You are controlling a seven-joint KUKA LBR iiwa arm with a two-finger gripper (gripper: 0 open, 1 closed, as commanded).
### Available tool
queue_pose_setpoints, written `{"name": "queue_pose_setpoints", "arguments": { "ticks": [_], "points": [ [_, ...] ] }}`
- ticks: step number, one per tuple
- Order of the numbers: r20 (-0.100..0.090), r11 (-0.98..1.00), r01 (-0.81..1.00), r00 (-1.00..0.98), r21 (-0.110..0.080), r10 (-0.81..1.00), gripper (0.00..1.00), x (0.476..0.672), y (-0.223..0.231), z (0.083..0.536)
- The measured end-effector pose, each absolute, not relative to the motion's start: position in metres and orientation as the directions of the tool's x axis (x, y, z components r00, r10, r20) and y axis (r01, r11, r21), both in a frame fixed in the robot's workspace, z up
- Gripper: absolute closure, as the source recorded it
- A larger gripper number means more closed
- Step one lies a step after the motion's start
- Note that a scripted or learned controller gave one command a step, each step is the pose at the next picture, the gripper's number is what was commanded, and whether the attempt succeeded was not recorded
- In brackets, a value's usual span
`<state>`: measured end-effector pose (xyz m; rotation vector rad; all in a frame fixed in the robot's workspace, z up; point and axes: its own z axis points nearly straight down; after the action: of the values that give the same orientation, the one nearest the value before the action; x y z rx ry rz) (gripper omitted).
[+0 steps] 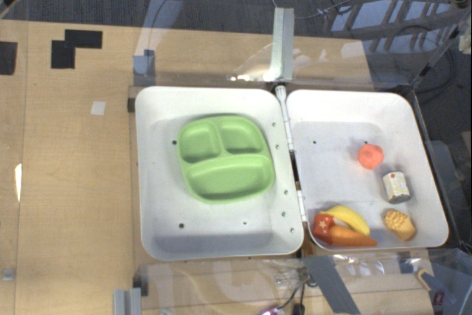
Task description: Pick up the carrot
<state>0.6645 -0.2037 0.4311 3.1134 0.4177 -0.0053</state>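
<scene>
- Carrot [352, 236] lay in the right bin [332, 114], down at its 7 o'clock corner, touching the banana [348, 218] and a red item [323, 223].
- Orange-red ball [371, 156] sat at 3 o'clock of the bin's middle; small can [396, 187] just below it at 5 o'clock; bread-like piece [399, 224] near the 5 o'clock corner.
- Left bin [158, 232] held a green divided plate [225, 157], roughly centred.
- Jaws: could not tell their state.

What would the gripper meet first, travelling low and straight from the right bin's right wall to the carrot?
Probably the tan pastry lying between wall and carrot; clearance above it is unclear.
</scene>
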Motion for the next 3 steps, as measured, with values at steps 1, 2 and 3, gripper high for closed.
{"name": "queue_pose_setpoints", "arguments": {
  "ticks": [1,2,3],
  "points": [
    [-0.002,-0.964,0.266,0.964,0.000,0.266,1.00,0.661,-0.120,0.432],
    [-0.003,-0.978,0.206,0.978,0.000,0.206,1.00,0.657,-0.205,0.432],
    [-0.002,-0.976,0.218,0.976,-0.001,0.218,1.00,0.666,-0.123,0.397]
  ]
}}
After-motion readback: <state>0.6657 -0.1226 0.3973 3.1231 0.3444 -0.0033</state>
